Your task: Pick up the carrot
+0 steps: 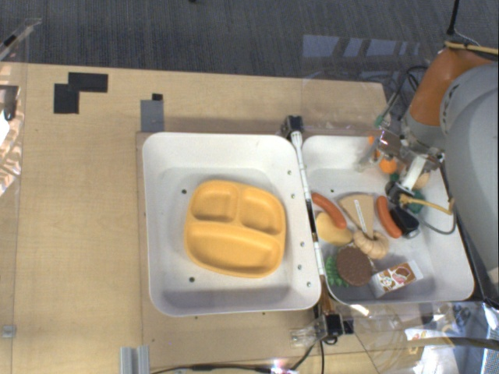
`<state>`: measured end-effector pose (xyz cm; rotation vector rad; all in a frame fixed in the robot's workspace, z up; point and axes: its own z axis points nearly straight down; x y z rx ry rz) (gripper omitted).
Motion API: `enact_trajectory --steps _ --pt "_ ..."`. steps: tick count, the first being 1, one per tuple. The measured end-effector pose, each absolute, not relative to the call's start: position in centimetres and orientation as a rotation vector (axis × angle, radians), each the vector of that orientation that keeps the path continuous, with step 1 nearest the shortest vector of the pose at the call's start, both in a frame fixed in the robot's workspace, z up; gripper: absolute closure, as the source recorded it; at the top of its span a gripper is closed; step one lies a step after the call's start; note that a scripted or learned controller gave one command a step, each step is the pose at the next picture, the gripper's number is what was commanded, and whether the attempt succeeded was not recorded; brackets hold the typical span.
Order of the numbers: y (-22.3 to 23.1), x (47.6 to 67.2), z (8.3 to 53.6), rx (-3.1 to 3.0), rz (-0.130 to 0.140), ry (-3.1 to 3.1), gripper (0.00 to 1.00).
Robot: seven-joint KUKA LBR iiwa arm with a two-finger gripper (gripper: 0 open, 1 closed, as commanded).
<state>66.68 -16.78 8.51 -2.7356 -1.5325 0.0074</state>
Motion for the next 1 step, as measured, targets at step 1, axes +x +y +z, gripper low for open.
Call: enact_trajectory --steps 1 --pt "-16.66 67.07 9.83 -2.739 -0.006 -1.548 1.00"
